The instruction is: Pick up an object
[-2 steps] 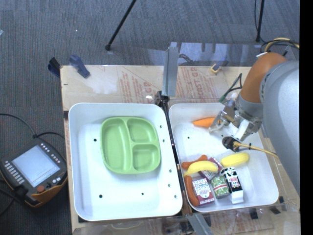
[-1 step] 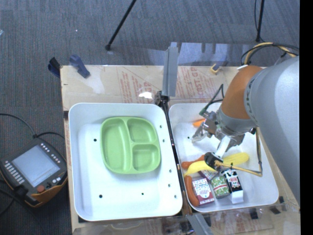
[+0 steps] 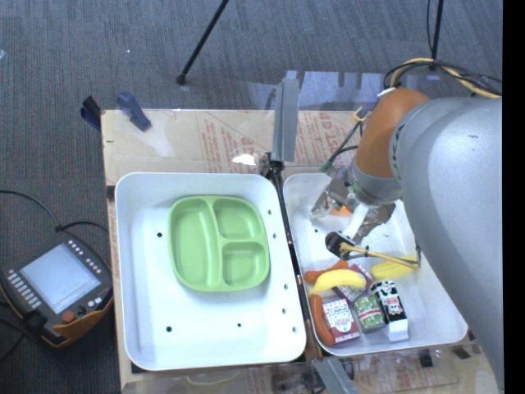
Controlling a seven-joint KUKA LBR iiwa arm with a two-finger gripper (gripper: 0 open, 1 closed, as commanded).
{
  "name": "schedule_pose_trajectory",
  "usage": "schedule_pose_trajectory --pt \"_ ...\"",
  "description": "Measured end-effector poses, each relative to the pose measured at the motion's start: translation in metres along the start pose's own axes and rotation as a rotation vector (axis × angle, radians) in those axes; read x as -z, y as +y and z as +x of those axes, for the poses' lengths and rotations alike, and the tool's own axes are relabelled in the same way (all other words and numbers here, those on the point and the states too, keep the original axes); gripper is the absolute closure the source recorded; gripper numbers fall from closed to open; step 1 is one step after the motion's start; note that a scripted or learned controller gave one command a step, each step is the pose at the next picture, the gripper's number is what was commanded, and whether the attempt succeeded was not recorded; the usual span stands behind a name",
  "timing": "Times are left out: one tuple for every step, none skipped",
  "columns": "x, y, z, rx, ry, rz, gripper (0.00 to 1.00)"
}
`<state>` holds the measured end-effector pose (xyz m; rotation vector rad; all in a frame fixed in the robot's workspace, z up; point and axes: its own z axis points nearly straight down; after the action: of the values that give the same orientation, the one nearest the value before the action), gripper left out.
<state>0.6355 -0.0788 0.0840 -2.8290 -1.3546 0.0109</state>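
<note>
Gripper (image 3: 336,222) seen spread open, nothing grasped, low over far half of right shallow white bin (image 3: 435,306). Yellow plastic toy banana (image 3: 336,280) lies mid-bin, judged light, stiff, slick; best taken across middle. Small printed cartons (image 3: 361,312) crowded just beside; left bin wall near; bare floor seen at far end.

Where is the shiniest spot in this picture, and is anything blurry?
Camera view: glare burns a white patch on the brown board just behind the left bin; the green plate is sharp and evenly lit; the packets in the right bin are soft, their labels unreadable.
</note>
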Motion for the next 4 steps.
schedule_pose_trajectory --pt "0.007 -0.001 0.0 0.006 -0.004 0.006 1.0" --pt "0.155 -0.032 0.041 -0.116 0.0 -0.003 1.0" --pt "0.155 -0.032 0.041 -0.115 -0.001 -0.002 0.0" --pt "0.018 -0.014 -0.035 0.059 0.0 0.001 0.0"
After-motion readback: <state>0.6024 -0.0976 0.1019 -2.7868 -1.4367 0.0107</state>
